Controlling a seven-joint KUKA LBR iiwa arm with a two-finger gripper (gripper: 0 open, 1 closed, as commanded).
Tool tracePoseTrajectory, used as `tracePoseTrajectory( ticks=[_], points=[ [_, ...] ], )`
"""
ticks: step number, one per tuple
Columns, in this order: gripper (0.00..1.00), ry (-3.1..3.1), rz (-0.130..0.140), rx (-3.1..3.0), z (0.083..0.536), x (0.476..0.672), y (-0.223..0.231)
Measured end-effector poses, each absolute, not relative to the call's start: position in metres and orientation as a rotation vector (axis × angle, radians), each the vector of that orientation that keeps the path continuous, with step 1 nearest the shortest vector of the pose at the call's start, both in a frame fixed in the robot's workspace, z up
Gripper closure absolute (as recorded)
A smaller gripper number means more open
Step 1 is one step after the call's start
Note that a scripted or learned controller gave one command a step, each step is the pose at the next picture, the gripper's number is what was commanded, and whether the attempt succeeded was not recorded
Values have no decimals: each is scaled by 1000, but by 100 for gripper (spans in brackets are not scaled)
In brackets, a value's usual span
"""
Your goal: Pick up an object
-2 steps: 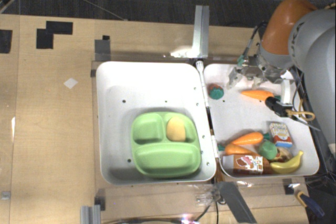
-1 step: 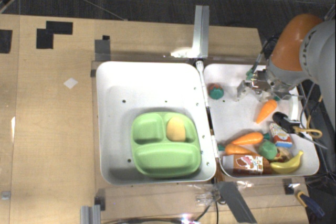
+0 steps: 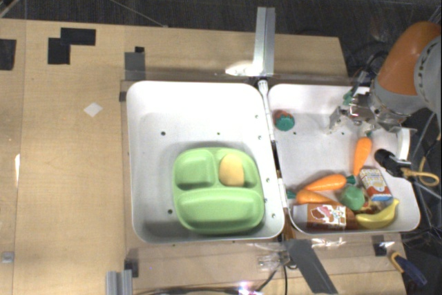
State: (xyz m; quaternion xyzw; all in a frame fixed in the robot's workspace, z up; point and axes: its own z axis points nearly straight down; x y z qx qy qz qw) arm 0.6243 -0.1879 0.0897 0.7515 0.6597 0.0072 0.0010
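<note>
Grey arm with orange band reaching over the right-hand white bin [image 3: 311, 148], its two-finger gripper [image 3: 351, 109] near the bin's far right corner.

The gripper's metal fingers hang above bare bin floor, with nothing between them; whether they are spread or closed cannot be made out at this size. The pickable things lie nearer the camera than the gripper: an upright orange carrot [image 3: 362, 154] just below it, a second orange carrot [image 3: 323, 183] lying sideways, a small red-and-white carton [image 3: 373, 182], a green round toy [image 3: 354, 197], a brown printed box [image 3: 327, 215] and a yellow banana [image 3: 378, 215], all crowded touching in the near right corner. A small teal-and-red round piece [image 3: 284, 121] sits alone to the gripper's left, by the dividing wall. The left white bin [image 3: 152, 114] bears a green sectioned plastic tray [image 3: 207, 207] with a yellow egg-shaped object [image 3: 233, 169] in its upper right compartment.
</note>
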Motion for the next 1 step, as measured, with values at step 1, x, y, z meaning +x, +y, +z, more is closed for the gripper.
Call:
tracePoseTrajectory(
  ticks=[1],
  points=[
    [0, 1749, 14, 2603, 89, 639, -144]
  ],
)
